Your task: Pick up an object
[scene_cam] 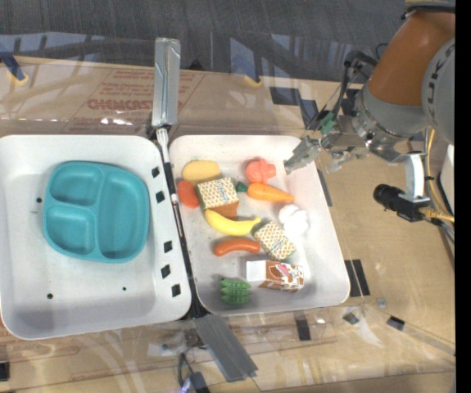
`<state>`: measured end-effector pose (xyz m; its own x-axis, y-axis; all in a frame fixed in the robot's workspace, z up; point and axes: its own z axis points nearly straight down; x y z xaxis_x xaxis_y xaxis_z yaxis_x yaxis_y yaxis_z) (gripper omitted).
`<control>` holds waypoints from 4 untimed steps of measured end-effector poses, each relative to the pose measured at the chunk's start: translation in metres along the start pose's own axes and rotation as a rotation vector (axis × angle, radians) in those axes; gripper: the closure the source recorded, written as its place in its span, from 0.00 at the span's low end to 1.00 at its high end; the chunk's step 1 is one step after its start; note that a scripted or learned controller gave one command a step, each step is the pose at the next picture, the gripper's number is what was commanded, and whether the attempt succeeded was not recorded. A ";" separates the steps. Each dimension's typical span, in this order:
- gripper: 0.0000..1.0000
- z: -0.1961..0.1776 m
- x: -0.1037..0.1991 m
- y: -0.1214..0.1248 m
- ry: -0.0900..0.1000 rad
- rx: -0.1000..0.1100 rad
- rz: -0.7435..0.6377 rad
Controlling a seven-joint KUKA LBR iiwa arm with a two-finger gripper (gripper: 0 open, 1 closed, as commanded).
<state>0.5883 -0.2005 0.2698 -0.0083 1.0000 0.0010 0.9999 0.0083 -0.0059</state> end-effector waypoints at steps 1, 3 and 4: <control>0.00 0.102 0.028 0.014 0.000 0.003 -0.025; 0.00 0.166 0.034 0.021 -0.001 -0.023 -0.003; 0.00 0.169 0.046 -0.033 -0.004 -0.027 -0.077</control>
<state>0.5534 -0.1548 0.1012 -0.0855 0.9963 -0.0036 0.9961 0.0855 0.0208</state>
